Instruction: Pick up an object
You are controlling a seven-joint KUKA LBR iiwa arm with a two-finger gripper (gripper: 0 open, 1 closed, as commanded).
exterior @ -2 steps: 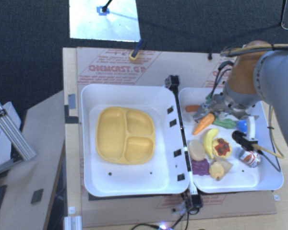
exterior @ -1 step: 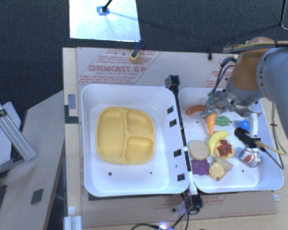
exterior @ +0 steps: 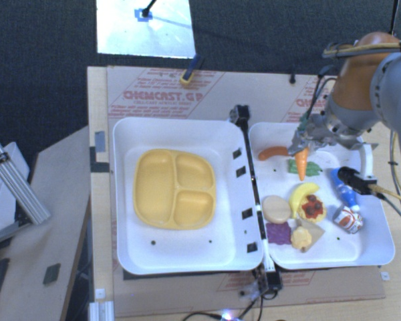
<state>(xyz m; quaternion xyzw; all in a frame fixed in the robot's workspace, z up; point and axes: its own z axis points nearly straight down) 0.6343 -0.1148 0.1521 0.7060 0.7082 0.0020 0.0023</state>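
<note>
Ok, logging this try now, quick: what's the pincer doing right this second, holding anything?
Pincer: low in the right bin, right at the top of the toy carrot; open or closed cannot be told, and no grasp is visible.

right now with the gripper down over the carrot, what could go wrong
1. The gripper sits at the carrot's top end; a grip that high could let the carrot slip or swing.
2. The hot dog lies close beside it, so the fingers may nudge it.
3. The carrot rests near the right bin's back wall, with the arm crowded over that corner, so a lift could scrape the rim.
</note>
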